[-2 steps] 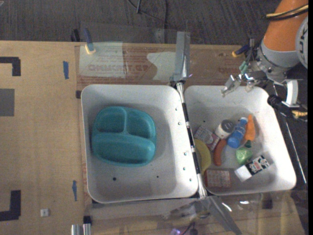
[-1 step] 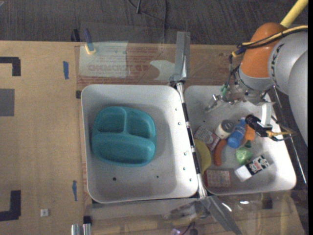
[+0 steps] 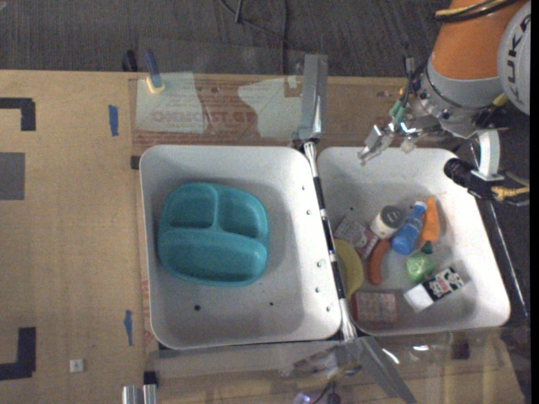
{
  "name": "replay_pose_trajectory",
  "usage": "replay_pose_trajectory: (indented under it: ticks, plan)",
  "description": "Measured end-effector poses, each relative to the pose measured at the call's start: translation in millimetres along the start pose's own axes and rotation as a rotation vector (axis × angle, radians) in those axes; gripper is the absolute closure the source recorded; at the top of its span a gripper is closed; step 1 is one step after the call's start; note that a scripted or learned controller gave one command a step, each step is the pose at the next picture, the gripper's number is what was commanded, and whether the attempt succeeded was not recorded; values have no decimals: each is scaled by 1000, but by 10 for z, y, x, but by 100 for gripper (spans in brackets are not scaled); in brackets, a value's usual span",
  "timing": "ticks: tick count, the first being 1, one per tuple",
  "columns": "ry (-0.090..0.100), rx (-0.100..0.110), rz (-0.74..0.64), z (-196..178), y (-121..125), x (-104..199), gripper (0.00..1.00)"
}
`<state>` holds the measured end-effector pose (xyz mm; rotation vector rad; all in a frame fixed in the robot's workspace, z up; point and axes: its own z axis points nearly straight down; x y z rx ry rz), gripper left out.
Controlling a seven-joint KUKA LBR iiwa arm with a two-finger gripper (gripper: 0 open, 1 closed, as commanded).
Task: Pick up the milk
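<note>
The milk [image 3: 435, 288] is a small white carton with black patches, lying on its side near the front right corner of the right bin [image 3: 488, 251]. My gripper [image 3: 389, 140] hangs over that bin's far edge, well behind the milk. Its fingers are open with nothing between them. The orange-banded wrist [image 3: 476, 23] rises at the top right.
Beside the milk lie a green item [image 3: 418, 266], a blue bottle [image 3: 408, 230], an orange carrot [image 3: 431, 219], a small can [image 3: 387, 220], a red sausage [image 3: 376, 261], a yellow banana [image 3: 352, 263] and a red packet [image 3: 376, 307]. A teal divided plate [image 3: 213, 232] lies in the left bin [image 3: 168, 310].
</note>
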<state>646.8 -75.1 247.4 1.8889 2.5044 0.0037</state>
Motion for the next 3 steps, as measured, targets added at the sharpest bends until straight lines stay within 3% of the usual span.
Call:
replay_pose_trajectory:
  ticks: [1,2,3]
  plan:
    - [1,3,26,615,98,-387,0]
    - [2,3,-59,1557,-27,-818,0]
    - [-1,7,-119,1601,114,-296,0]
